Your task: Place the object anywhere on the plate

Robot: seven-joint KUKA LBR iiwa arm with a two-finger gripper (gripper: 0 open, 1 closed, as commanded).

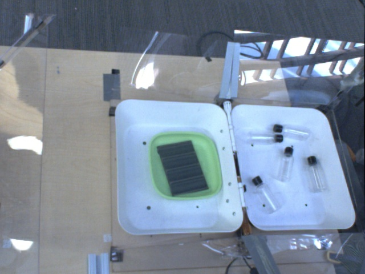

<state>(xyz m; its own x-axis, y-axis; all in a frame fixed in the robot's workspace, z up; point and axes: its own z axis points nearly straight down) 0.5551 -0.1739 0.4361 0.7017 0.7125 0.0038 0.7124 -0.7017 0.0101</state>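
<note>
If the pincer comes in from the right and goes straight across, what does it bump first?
Probably the right bin at its rim, then the small bottle nearest that side. It depends on how high the pincer travels.

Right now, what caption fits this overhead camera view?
Dark ridged block lying on a green plate in the left bin; five clear vials scattered in the right bin.
</note>
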